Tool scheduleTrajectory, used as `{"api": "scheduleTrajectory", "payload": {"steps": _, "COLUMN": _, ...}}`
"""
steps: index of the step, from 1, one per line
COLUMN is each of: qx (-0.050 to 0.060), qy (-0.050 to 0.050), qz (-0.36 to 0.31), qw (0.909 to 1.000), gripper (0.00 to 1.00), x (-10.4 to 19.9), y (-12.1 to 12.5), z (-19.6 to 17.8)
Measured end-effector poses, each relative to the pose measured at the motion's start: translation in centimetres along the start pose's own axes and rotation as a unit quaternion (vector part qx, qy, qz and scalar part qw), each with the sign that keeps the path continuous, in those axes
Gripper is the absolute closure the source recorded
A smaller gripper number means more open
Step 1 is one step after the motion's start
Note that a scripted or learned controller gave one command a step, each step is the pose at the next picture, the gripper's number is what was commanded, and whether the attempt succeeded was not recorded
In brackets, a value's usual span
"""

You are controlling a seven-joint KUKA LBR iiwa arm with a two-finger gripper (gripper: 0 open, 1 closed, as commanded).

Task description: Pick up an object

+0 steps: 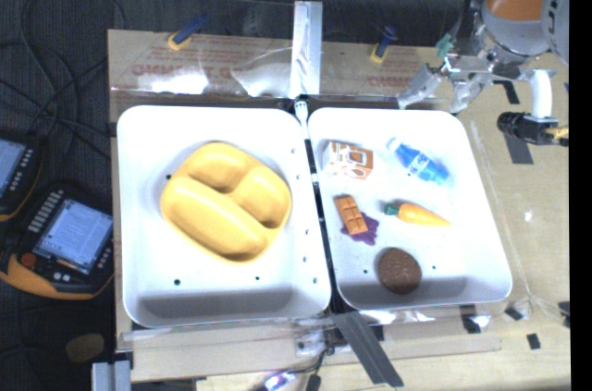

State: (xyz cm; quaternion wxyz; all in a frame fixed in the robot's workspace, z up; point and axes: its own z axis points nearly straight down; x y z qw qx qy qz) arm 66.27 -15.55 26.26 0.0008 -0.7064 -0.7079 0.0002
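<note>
The right bin (481, 223) holds a small orange-and-white carton (348, 160), a blue bottle (418, 161), a toy carrot (416, 213), a brown bar (348, 212) lying on a purple piece (364, 231), and a round brown cookie (399, 270). A large yellow lumpy object (225, 200) takes up most of the left bin (139, 287). My gripper (437, 93) hangs over the back rim of the right bin, behind the blue bottle. It is open, with nothing between its fingers.
A teach pendant (60, 237) and cables lie on the floor at the left. Two yellow-and-blue clamps (188, 30) (382, 44) and crumpled clear plastic (264, 75) sit behind the bins. A metal post (307, 47) stands at the divider between them.
</note>
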Motion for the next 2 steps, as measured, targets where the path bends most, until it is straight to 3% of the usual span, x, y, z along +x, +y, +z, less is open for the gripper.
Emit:
{"api": "scheduleTrajectory", "payload": {"steps": 1, "qx": -0.004, "qy": -0.002, "qz": -0.041, "qw": 0.9992, "gripper": 0.0, "x": -0.4, "y": -1.1, "z": 13.4}}
{"api": "scheduleTrajectory", "payload": {"steps": 2, "qx": -0.002, "qy": -0.001, "qz": -0.069, "qw": 0.9976, "gripper": 0.0, "x": -3.5, "y": -0.6, "z": 17.4}}
